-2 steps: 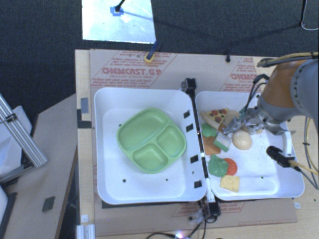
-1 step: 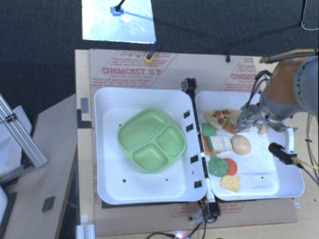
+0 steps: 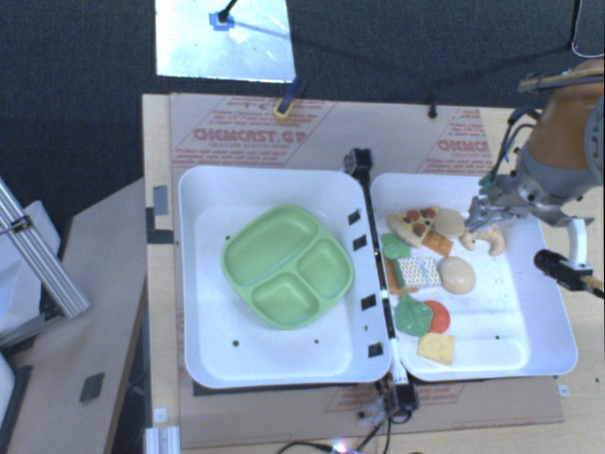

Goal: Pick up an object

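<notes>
Camera view looks down at a slant on 2 shallow white bins set side by side on a bench. From the right edge the grey arm [image 3: 567, 130] reaches in, its orange band uppermost and the wrist angled down and leftward over the right bin [image 3: 544, 343]. The gripper [image 3: 484, 218] hangs low above that bin's upper part, its tip just above a small tan, curved piece like a croissant [image 3: 492, 242]; whether it is open or closed cannot be told at this size, and nothing can be seen gripped in it.

The croissant piece lies near the bin's upper right, its long axis running roughly left to right with the ends curling downward. Just left of it sit a pale rounded piece [image 3: 449, 222] and a pizza slice [image 3: 416, 223], whose long axis runs left to right with the narrow tip toward the left. Below are an orange cracker [image 3: 437, 244], a patterned square [image 3: 419, 272], a cream egg shape [image 3: 457, 275], a green leaf piece [image 3: 412, 315], a red tomato [image 3: 437, 317] and a yellow cheese wedge [image 3: 437, 348].

A green 3-compartment plate [image 3: 286, 265] rests in the left bin [image 3: 203, 348], well apart from the gripper.
</notes>
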Available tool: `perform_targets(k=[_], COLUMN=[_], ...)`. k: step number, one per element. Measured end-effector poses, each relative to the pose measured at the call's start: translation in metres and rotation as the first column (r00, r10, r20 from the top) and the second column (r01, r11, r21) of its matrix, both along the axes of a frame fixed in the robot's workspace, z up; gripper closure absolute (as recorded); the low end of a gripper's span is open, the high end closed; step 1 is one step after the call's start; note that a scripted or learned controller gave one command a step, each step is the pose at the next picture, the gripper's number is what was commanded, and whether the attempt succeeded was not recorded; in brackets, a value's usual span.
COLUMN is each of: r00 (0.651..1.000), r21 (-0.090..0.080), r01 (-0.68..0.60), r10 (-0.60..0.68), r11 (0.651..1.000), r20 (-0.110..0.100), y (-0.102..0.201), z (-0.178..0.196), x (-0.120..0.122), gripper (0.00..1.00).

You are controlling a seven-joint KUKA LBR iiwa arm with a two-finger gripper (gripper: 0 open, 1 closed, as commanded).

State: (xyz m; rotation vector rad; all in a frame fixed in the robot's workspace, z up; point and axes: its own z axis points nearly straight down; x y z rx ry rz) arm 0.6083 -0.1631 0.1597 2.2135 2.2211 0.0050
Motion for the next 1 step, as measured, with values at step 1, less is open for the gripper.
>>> perform_targets(k=[1], r00=[1.0], r21=[0.0], r01=[-0.002], r10=[0.002], r11=[1.0], r20=[0.001], y=[0.0093], z=[0.0577], x=[0.0054], gripper=[1.0])
